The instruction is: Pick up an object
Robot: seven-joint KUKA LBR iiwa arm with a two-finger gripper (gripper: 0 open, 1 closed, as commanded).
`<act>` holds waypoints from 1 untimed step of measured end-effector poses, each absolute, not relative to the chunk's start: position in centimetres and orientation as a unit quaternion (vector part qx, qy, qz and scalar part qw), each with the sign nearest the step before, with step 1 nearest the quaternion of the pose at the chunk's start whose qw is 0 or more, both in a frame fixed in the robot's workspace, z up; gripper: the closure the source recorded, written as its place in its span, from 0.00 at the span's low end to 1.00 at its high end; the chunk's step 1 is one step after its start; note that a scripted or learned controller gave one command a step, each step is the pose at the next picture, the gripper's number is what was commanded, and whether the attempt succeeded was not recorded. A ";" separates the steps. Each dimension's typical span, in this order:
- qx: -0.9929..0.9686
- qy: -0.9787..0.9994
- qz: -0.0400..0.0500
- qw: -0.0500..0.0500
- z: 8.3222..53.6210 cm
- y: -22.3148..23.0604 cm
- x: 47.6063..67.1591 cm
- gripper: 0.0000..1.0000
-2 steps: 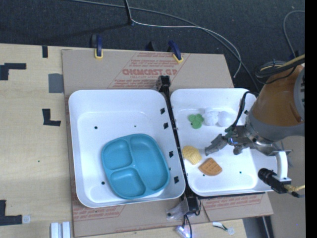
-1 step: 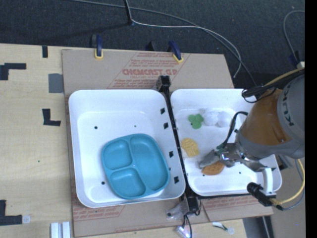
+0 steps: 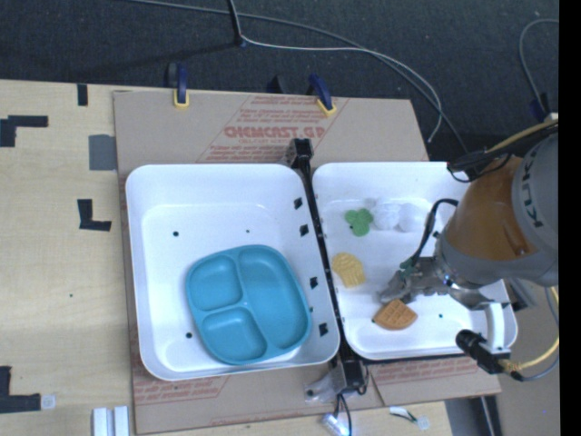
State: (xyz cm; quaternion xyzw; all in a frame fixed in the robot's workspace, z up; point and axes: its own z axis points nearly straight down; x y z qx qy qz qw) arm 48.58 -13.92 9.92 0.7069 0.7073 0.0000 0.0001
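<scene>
Right bin (image 3: 363, 339): arm (image 3: 495, 225) comes in from the right and covers the bin's right half, gripper (image 3: 406, 284) low over the floor just above the orange waffle-like piece (image 3: 395, 315). Yellow piece (image 3: 348, 269) sits near the divider wall (image 3: 315, 243), green piece (image 3: 359, 221) and a pale clear item (image 3: 390, 214) toward the back. Open floor between yellow piece and gripper, also front-left corner. Left bin (image 3: 145, 243): blue sectioned plate (image 3: 247, 303) takes the front-centre; back strip and left side free. Black cable (image 3: 436, 221) loops beside the wrist.
</scene>
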 end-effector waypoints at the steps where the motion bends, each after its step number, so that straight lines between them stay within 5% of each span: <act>1: 0.684 0.730 0.000 0.000 9.3 -16.1 48.4 1.00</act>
